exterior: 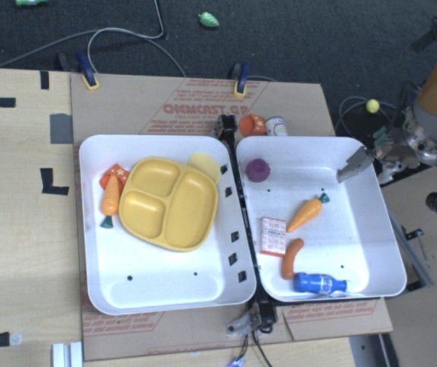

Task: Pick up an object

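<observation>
Orange plastic carrot [305, 213] lies mid right-hand white bin [379, 228], clear of neighbours; gripper [354, 164] hangs empty near the bin's right rim, spread unreadable. Best descend centred, fingers straddling its body.

Two white bins sit side by side on cardboard. The left bin [96, 281] holds a yellow divided plate [169, 202], with a carrot [111, 196] just beside its left edge. The right bin [371, 228] holds a purple ball [257, 169] at its far left, a second carrot [305, 213] mid-bin, a small packet [273, 235], a sausage [292, 258] and a blue bottle [319, 284] nearest. The gripper [354, 166] hangs over the right bin's far right rim, apart from all objects.
</observation>
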Tool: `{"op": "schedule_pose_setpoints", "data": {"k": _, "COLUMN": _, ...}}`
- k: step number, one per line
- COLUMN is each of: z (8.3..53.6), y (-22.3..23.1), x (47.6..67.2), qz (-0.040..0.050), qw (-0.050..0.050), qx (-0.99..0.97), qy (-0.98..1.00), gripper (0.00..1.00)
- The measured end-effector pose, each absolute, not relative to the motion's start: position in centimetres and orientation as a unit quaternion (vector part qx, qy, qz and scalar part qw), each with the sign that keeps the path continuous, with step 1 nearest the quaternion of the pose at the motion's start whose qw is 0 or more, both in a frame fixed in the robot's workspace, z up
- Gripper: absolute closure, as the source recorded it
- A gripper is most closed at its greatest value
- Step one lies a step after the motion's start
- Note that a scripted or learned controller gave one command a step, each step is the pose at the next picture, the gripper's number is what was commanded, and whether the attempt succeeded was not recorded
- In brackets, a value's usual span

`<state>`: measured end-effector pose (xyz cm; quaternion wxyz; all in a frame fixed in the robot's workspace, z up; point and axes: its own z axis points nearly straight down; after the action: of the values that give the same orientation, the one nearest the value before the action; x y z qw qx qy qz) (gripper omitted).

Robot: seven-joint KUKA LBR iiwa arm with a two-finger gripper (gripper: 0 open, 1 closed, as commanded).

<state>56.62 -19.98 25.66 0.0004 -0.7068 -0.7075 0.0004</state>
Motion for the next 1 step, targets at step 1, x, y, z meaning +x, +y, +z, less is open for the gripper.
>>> {"op": "schedule_pose_setpoints", "data": {"k": 1, "z": 9.23, "y": -17.09, "x": 56.90, "qz": 0.0004, "qw": 0.001, "qx": -0.706, "qy": -0.708, "gripper": 0.00}}
